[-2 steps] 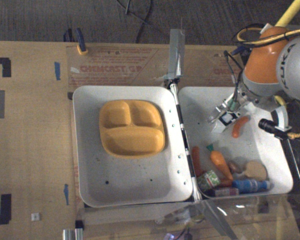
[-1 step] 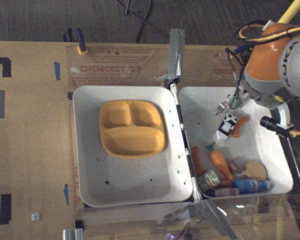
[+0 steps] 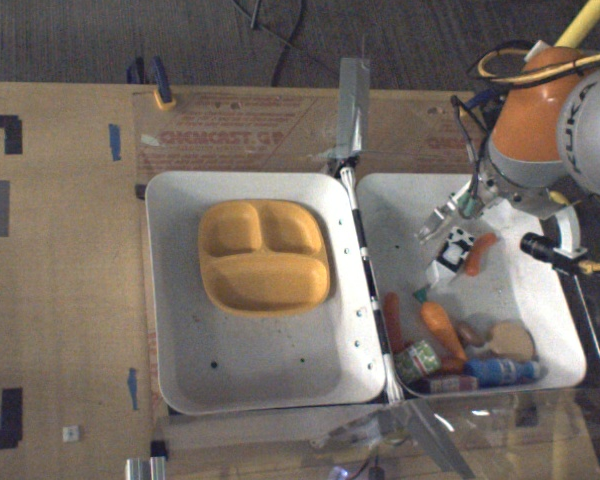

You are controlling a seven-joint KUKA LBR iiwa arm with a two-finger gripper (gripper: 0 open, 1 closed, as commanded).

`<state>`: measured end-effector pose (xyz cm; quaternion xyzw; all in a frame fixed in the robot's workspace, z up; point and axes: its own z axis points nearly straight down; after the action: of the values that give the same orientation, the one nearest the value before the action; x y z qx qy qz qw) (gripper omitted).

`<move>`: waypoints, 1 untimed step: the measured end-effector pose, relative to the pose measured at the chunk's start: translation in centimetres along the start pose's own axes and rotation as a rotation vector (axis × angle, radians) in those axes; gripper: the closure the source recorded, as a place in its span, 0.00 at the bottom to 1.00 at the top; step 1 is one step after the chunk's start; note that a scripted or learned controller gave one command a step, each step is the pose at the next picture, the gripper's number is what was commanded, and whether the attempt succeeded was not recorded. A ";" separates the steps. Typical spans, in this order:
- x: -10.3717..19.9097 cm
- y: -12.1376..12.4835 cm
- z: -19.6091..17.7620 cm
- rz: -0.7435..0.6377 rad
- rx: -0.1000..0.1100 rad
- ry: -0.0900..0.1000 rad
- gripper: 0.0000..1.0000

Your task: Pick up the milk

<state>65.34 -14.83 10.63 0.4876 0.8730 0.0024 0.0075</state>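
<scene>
Camera view: tool (image 3: 442, 224) low over right bin (image 3: 400, 208), finger state unclear. Milk (image 3: 457, 249), black-and-white carton, lies on bin floor just beside tool at 4 o'clock, red sausage (image 3: 479, 253) touching its 3 o'clock side.

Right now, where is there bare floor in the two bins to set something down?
Left bin: open floor in front of the yellow tray. Right bin: bare far-left corner, above the milk. Its near edge is crowded: carrot, bottle.

Arm reaches in from right; claw (image 3: 442, 224) lowered.
</scene>
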 end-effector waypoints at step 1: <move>-3.4 -1.2 -3.0 -0.185 0.007 0.006 0.00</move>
<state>66.05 -18.34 13.65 0.4047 0.9144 0.0002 0.0033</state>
